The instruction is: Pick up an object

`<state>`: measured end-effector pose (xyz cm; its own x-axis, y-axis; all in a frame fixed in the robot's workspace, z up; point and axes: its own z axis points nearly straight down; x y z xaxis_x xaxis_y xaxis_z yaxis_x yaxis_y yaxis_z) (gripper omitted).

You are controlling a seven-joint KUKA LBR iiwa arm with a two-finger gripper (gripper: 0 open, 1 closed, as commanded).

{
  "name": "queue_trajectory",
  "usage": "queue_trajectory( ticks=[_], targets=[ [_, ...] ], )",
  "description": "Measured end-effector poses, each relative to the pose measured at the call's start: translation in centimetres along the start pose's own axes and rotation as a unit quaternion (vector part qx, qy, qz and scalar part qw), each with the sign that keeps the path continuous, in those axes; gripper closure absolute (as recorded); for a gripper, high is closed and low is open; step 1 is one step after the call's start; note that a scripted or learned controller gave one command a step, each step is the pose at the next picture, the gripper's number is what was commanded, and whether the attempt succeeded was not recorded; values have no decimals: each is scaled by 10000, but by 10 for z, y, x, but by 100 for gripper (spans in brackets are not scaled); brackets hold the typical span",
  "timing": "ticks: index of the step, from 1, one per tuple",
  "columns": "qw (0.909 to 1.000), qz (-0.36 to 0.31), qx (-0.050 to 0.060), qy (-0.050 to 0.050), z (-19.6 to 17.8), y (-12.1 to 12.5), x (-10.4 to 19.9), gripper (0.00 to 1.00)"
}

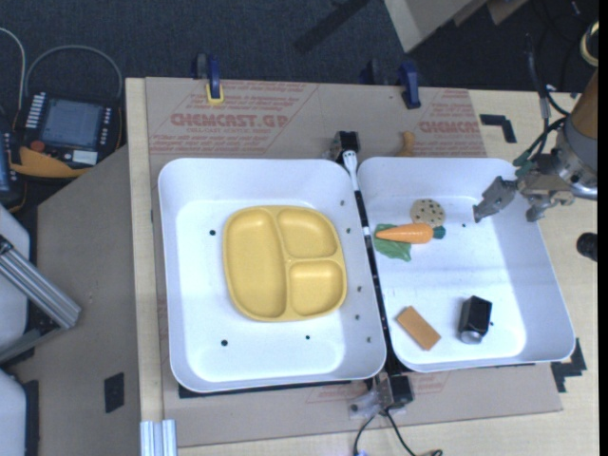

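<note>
Claw (514, 200) hung over the right bin's (532, 283) far right corner, fingers spread wide, nothing between them. Inside that bin: carrot (407, 235) near the left wall, lying crosswise with green top pointing left; cookie (428, 211) just behind it, touching or nearly so; cracker (417, 328) towards the near edge; black block (475, 317) just right of the cracker, apart from it. All four well clear of the claw. Left bin (190, 283) held a yellow tray (284, 261) with three compartments, set centrally. Both bins side by side on the counter (142, 207).
</note>
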<state>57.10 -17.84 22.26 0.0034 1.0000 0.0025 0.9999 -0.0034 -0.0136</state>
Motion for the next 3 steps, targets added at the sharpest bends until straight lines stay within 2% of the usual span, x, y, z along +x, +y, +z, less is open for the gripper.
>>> queue_trajectory(
  ticks=[1, 2, 3],
  targets=[
    [10000, -18, -67, -13, -8, 3, 1, 0],
    [10000, -16, -48, -6, 55, 5, 3, 0],
    [10000, -13, -42, -4, 102, -2, 0, 0]
  ],
)
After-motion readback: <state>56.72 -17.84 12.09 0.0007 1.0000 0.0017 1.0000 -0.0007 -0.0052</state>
